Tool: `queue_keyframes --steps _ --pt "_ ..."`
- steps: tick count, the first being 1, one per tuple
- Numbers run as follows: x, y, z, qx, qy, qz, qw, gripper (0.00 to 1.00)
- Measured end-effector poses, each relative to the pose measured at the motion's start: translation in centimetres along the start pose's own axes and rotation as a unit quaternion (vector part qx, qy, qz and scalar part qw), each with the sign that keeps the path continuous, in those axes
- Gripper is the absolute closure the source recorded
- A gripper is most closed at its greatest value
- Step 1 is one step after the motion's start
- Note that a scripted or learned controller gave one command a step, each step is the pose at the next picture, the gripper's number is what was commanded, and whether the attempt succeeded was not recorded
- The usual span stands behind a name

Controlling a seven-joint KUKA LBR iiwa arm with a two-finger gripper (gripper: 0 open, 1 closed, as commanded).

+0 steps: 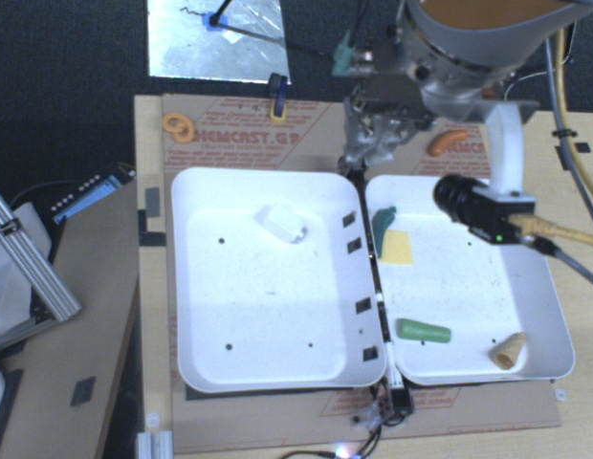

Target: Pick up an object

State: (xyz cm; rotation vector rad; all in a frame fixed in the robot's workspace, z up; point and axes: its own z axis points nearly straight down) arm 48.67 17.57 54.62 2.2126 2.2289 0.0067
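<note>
Hanging at the far edge of the bench, the gripper [359, 156] sits just above the far end of the seam where the two white bins meet. Its finger state cannot be determined: the tips appear as a dark cluster against the cardboard and the bin rims, and nothing is visible between them.

The left bin [196, 352] contains one pale, translucent object [282, 224] in its far half. The right bin [555, 338] contains four candidates:

- a dark green piece [384, 226] beside the dividing rim at the far left of that bin;
- a yellow square [397, 248] touching the green piece on its near-right side;
- a green cylinder [425, 331] in the near half, long axis running left to right;
- a tan cone-shaped piece [508, 351] at the near right corner.

The governing relation is this: the dark green piece lies closest to the gripper, directly toward the near side and slightly right of it. Its long axis runs roughly far to near, parallel to the dividing rim. A grasp on it would likely call for the fingers to close across that axis, left to right, with little clearance between the piece and the rim on its left side.

The yellow square is flat and probably difficult to pinch. The green cylinder offers a clearer grasp but lies well apart from the gripper, toward the near side.
</note>
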Motion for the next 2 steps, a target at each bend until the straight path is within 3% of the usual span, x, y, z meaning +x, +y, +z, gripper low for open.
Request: queue_keyframes --steps 1,2 --pt "-5.61 -0.05 1.15 0.001 -0.001 0.006 1.0 1.0" --pt "-5.29 -0.07 1.13 0.001 -0.001 0.002 1.0 0.0"
